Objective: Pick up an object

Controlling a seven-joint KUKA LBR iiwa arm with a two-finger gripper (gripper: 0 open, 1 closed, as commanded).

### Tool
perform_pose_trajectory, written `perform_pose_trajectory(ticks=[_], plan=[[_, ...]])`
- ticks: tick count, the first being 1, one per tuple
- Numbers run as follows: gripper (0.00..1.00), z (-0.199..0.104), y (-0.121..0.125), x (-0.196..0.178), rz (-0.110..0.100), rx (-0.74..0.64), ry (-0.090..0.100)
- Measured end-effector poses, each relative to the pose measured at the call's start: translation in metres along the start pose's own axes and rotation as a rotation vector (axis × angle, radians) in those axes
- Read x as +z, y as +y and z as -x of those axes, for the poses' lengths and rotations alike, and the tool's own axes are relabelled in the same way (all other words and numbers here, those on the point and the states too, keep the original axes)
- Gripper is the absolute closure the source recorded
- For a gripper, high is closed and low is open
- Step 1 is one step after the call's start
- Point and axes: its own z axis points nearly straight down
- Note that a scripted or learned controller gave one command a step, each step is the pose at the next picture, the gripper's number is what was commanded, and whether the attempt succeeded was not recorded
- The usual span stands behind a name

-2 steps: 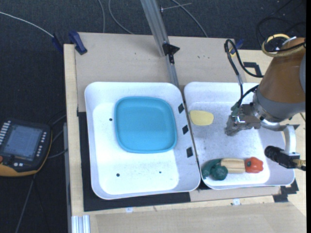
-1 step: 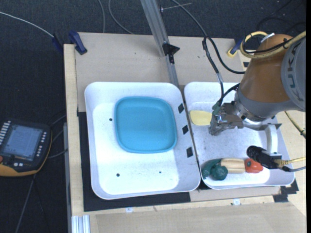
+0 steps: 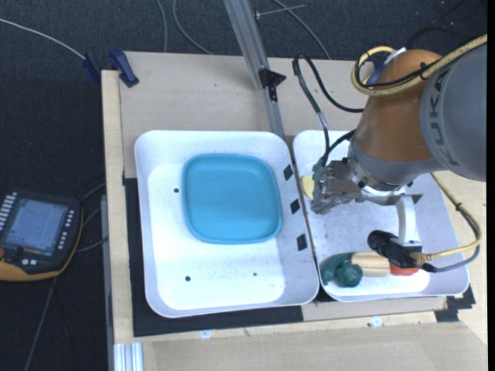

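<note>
A blue plate (image 3: 232, 198) lies in the left bin (image 3: 155, 230), while the gripper (image 3: 326, 195) hangs over the right bin (image 3: 445, 207) at centre-right, above a green-headed brush (image 3: 357, 268).

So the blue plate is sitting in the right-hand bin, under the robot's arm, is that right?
Not quite. The camera view shows the blue plate lying in the left bin, away from the arm. The gripper is over the right bin, which has a green-tipped wooden tool near its front edge.
</note>
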Motion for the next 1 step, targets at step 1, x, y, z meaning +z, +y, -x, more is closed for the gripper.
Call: perform_pose_trajectory(ticks=[1], plan=[[1.0, -0.0612, 0.01, -0.0102, 0.0, -0.002, 0.0]])
